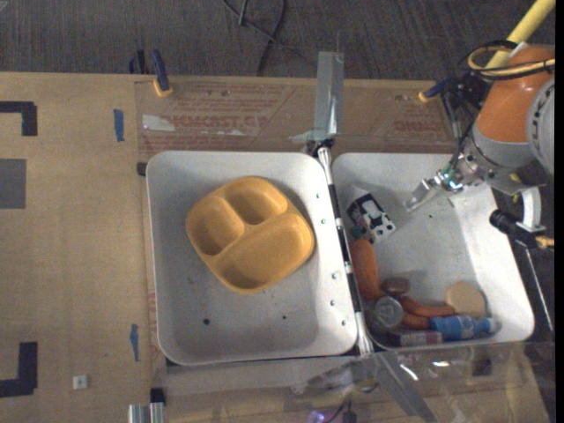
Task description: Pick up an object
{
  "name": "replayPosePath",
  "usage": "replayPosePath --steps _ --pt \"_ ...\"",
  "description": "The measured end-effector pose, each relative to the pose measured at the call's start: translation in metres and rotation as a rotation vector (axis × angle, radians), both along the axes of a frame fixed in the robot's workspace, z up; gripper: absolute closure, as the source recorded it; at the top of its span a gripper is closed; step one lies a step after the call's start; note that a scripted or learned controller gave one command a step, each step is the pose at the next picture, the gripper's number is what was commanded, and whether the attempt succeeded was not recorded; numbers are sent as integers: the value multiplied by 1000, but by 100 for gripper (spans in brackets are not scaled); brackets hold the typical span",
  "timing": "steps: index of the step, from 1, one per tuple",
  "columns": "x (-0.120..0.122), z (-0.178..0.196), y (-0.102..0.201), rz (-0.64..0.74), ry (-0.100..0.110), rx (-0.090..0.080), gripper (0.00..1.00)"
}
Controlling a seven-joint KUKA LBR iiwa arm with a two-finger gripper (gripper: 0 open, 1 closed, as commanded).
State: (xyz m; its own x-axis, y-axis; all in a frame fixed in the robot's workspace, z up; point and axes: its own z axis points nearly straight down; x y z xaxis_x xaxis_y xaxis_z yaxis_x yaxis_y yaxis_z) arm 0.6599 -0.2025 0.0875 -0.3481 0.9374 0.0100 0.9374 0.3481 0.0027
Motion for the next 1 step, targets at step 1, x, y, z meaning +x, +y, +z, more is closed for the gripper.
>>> replayPosePath --steps 1 --pt "2 -2 72 286 16 -21 0"
